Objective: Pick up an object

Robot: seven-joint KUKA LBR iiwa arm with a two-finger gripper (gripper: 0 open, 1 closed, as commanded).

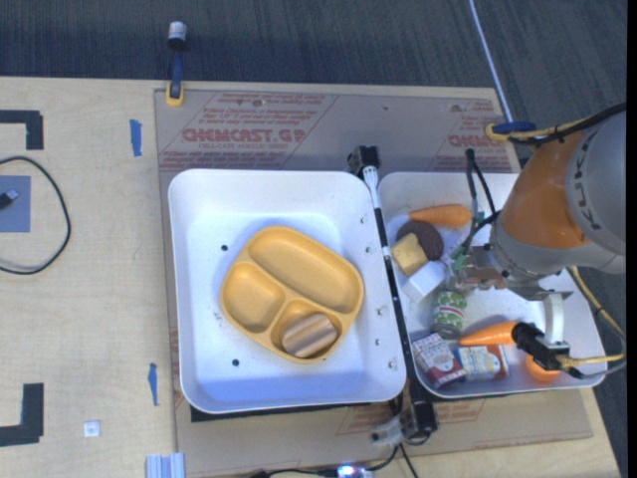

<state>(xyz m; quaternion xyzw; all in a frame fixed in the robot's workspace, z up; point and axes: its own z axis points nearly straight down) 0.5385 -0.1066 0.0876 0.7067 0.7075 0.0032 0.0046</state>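
The right bin holds several small things. A carrot lies at the back, with a brown round piece and a yellow block in front of it. A green can, a second carrot and a red-and-white carton lie nearer the front. My gripper hangs low over the middle of this bin, just above and right of the green can. The wrist hides its tips, and no object shows in its grasp.
The left bin holds a yellow divided plate with a tan bun-like piece in its front compartment. The grey arm with the orange band covers the right bin's back right. A black clip sits between the bins.
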